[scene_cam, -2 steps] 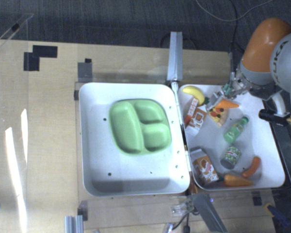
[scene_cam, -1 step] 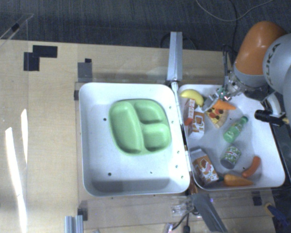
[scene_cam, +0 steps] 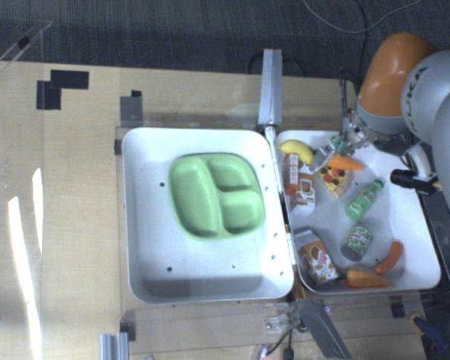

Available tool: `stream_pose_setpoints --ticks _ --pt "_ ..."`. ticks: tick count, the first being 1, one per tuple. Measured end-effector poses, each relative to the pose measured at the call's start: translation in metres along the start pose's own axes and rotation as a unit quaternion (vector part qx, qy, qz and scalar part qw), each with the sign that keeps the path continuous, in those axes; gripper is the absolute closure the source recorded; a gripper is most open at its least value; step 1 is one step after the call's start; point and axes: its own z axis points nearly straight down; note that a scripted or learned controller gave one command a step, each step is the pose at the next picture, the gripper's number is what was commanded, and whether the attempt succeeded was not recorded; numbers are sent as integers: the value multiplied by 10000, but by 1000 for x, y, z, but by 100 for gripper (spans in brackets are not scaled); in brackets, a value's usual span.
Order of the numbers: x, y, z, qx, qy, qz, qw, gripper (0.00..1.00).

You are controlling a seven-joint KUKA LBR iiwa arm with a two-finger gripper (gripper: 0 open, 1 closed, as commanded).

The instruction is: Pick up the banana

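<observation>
The yellow banana point(scene_cam: 297, 151) lies in the far left corner of the right bin point(scene_cam: 427, 276), close to the divider between the bins. My gripper point(scene_cam: 334, 150) is low over the far part of that bin, just right of the banana and above a pizza-slice toy point(scene_cam: 334, 176). Nothing shows as held. The grey arm with its orange band point(scene_cam: 390, 73) reaches in from the upper right.
The right bin also holds a red-and-white packet point(scene_cam: 301, 187), a green bottle point(scene_cam: 364, 199), a small can point(scene_cam: 358, 241), a sausage point(scene_cam: 388, 257), a carrot point(scene_cam: 366, 278) and a snack packet point(scene_cam: 317, 262). A green divided plate point(scene_cam: 216, 193) sits in the left bin point(scene_cam: 146, 276).
</observation>
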Motion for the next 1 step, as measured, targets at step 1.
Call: stream_pose_setpoints --ticks 1 --pt "0 0 0 -7 21 7 10000 0"
